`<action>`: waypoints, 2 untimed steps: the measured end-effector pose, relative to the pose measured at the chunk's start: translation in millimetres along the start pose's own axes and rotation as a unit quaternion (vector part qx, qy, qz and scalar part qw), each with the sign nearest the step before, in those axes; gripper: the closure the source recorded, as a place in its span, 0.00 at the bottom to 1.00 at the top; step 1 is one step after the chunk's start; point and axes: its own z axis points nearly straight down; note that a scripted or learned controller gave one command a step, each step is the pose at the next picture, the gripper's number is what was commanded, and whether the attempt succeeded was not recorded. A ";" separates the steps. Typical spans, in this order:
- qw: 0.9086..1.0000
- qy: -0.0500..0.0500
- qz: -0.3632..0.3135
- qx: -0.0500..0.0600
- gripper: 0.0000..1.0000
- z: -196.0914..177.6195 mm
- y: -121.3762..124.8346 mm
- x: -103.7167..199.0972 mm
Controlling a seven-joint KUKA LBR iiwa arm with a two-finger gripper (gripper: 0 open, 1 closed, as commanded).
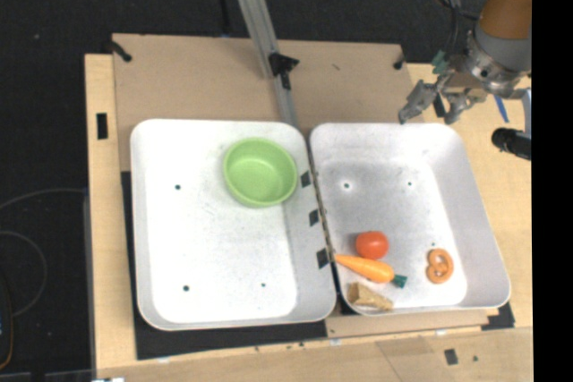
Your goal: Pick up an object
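Start at the left: your left shallow white bin (161,282) carries one round green plastic bowl (260,172) toward its far right part, sitting untouched. In the right shallow white bin (457,165), four small things cluster near the near edge: a pale tan wedge-shaped piece (369,297) at the near rim, an orange toy carrot (364,267) with a green tip just beyond it, a round red toy tomato (372,243) touching or just beside the carrot, and an orange pretzel-shaped ring (439,266) apart to the right. The arm's jaws (439,101) hang above the far right corner of that bin, spread apart and holding nothing. So, as I judge it, nothing is picked yet; choosing, descending, closing and lifting all remain.
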 end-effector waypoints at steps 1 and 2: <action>1.000 0.000 0.000 0.000 0.00 0.0 -0.1 -0.4; 1.000 0.000 0.001 0.002 0.00 41.8 0.2 -1.8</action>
